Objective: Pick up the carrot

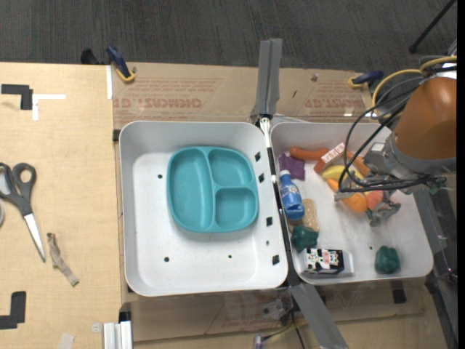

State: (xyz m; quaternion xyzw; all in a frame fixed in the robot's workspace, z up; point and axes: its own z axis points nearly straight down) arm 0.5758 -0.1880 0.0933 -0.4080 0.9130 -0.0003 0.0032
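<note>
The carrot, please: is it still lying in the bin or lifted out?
Lying in the bin: the carrot rests on the right bin's floor at its far edge.
</note>
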